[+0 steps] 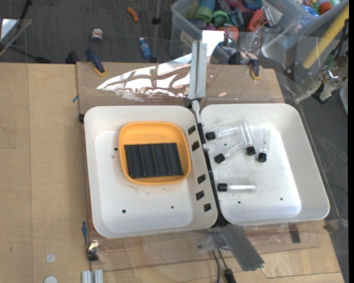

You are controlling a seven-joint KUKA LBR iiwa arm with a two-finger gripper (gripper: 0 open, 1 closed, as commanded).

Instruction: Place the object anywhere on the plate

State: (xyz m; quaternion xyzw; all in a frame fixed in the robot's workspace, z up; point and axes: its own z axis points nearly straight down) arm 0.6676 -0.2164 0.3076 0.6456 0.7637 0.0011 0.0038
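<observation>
An orange plate (155, 132) sits in the left white bin (144, 213), toward its back. A black ridged tray-like object (154, 160) lies flat on the plate and covers most of its middle. In the right white bin (279, 185) lie several clear tubes with black caps. One tube (237, 188) lies alone near the front, and the others (238, 141) are clustered at the back left.
Black clips (200, 179) line the seam between the two bins. An upright metal post (197, 66) stands behind the seam. A clear box of colourful toys (232, 16) and other clutter sit beyond the bench at the top right.
</observation>
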